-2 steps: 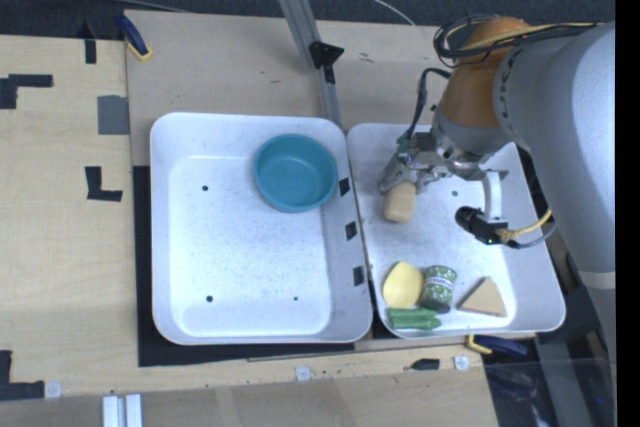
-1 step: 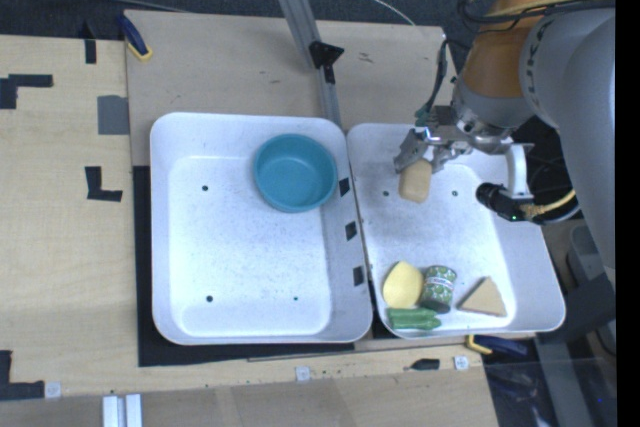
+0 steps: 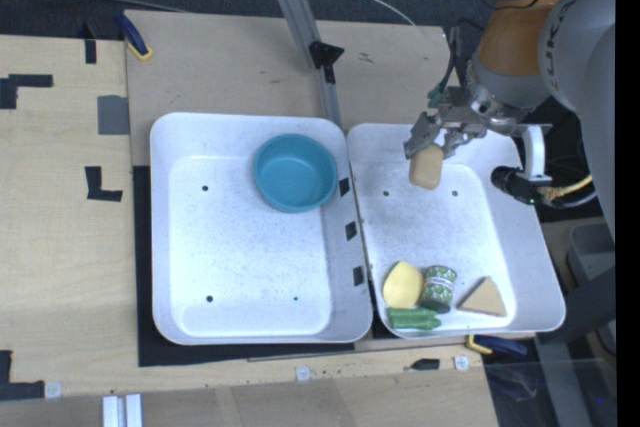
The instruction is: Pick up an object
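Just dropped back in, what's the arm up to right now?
The arm's gripper is over the far end of the right bin, with a small tan object between its fingers, apparently lifted off the bin floor. At the near end of that bin lie a yellow lemon-like piece, a green can, a green vegetable and a tan wedge. The left bin holds a blue bowl.
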Tool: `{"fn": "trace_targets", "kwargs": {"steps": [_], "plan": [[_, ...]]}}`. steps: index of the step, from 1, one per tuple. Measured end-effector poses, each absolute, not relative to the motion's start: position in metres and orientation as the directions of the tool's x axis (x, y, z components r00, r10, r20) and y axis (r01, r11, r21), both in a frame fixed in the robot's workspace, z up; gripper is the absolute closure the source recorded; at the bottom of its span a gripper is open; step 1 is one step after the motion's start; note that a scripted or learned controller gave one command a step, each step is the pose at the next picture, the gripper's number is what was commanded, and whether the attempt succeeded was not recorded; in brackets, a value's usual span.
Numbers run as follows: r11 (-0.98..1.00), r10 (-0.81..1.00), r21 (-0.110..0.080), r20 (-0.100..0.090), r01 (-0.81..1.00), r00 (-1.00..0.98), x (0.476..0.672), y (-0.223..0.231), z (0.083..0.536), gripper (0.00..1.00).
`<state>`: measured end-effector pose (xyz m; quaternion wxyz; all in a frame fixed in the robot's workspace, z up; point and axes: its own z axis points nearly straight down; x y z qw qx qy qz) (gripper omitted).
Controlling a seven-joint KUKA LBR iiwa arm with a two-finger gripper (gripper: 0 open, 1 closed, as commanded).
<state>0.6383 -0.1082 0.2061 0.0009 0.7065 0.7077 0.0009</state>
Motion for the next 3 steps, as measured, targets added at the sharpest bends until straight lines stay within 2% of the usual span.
{"fn": "trace_targets", "kwargs": {"steps": [2,3], "plan": [[0.007,1.0,-0.001,0.002,1.0,-0.007,0.642,-0.005,0.227,1.0],[0.007,1.0,-0.003,0.002,1.0,-0.007,0.632,0.052,0.217,1.0]]}}
